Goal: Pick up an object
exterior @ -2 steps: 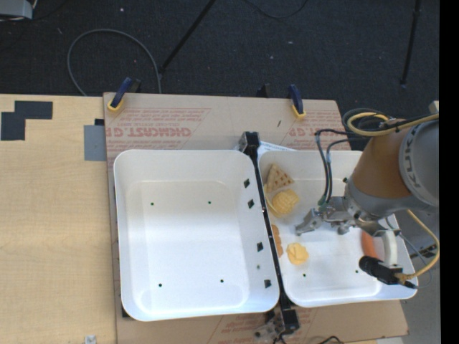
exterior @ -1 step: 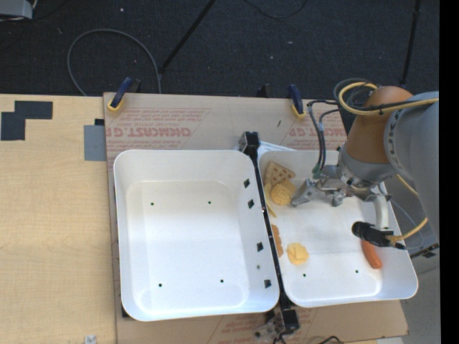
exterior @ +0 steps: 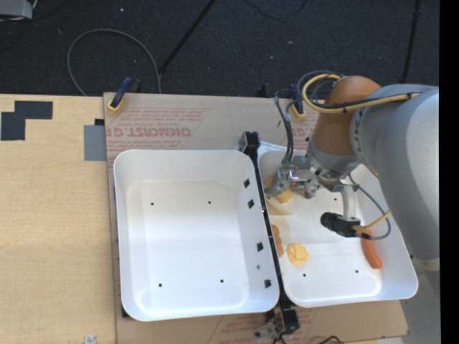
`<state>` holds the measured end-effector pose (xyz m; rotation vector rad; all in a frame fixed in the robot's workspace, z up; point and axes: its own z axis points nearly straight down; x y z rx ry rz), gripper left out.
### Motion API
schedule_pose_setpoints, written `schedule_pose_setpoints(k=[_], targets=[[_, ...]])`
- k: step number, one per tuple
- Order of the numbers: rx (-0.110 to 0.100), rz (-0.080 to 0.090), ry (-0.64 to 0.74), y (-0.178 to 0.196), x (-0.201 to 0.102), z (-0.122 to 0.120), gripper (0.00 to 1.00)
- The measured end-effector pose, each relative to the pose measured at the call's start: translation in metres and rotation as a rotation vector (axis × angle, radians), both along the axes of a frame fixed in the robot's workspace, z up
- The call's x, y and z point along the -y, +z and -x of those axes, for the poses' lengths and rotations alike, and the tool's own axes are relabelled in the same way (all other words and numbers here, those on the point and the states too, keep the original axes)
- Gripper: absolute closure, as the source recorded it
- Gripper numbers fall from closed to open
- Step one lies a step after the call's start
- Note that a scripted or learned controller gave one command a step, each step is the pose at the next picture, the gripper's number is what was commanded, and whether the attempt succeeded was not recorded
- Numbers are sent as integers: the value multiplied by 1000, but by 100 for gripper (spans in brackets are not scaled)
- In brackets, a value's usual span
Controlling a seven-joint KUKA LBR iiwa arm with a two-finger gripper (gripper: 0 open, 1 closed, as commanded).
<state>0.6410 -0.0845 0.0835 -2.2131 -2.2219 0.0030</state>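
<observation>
While our gripper (exterior: 285,185) hangs low at the far left corner of the right bin (exterior: 401,285), close to the divider (exterior: 259,213) between the bins, we cannot tell how its claw stands: the wrist and cables cover it from above. A pale yellow piece (exterior: 283,196) lies right under the tool, just beside the divider, and we take that as the target.

We see several risks. So near the wall, one side of the claw may land on the rim or the divider instead of the floor, and the piece would slip out. It looks small and irregular, so a slightly off-centre close may squeeze it sideways. The loose cables at the wrist could also brush the wall.

Nearer us lie a rounded yellow lump (exterior: 297,253), an orange sliver (exterior: 276,233) against the divider and, well apart to the right, an orange carrot-like stick (exterior: 372,254). The left bin (exterior: 125,192) sits alongside.
</observation>
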Motion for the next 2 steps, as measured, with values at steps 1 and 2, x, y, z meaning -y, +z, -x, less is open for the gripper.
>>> schedule_pose_setpoints(k=[1,2], targets=[[-1,2,-7,0,61,1,0],[0,1,-3,0,32,0,0]])
